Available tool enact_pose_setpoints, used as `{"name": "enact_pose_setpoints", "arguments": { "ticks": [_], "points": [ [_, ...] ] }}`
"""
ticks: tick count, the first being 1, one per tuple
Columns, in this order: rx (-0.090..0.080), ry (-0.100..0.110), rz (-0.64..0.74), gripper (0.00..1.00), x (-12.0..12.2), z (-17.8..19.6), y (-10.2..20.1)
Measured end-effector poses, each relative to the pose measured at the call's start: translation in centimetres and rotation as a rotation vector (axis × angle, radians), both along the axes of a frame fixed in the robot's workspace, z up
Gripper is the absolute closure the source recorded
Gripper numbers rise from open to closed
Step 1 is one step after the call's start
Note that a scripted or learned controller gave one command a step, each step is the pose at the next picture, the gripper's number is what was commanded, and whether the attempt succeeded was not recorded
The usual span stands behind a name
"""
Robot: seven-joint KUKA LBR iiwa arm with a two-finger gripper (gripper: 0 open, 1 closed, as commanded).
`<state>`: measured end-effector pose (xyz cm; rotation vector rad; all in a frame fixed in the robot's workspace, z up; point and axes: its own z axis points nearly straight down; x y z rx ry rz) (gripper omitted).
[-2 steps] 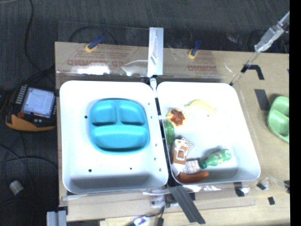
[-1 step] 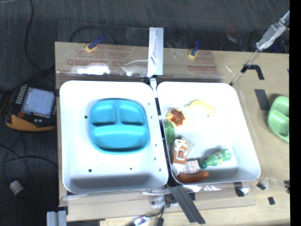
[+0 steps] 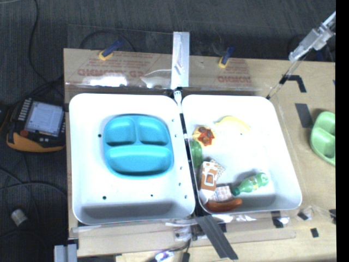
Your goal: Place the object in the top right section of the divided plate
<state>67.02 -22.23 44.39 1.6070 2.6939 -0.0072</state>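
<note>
A blue divided plate (image 3: 138, 145) lies in the left bin (image 3: 87, 190); it has two small sections at the top and one long section below, all bare. The right bin (image 3: 278, 146) holds several toy foods: a yellow banana (image 3: 233, 122), an orange and red piece (image 3: 204, 135), a dark green piece (image 3: 196, 153) against the left wall, an orange and white packet (image 3: 209, 174), a green bottle (image 3: 250, 183) and a red sausage (image 3: 223, 204) at the front wall.
A light green object (image 3: 325, 136) sits on the bench right of the bins. A handheld device (image 3: 38, 123) lies on the floor to the left. A clear rod (image 3: 313, 39) slants in at the upper right corner.
</note>
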Motion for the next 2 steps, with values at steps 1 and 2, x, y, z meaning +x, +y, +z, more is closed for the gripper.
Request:
{"name": "enact_pose_setpoints", "arguments": {
  "ticks": [1, 2],
  "points": [
    [0.005, 0.001, -0.362, 0.0, -1.31, -1.02, -0.05],
    [0.002, 0.001, -0.361, 1.0, -1.24, -0.09, -0.03]
  ]
}}
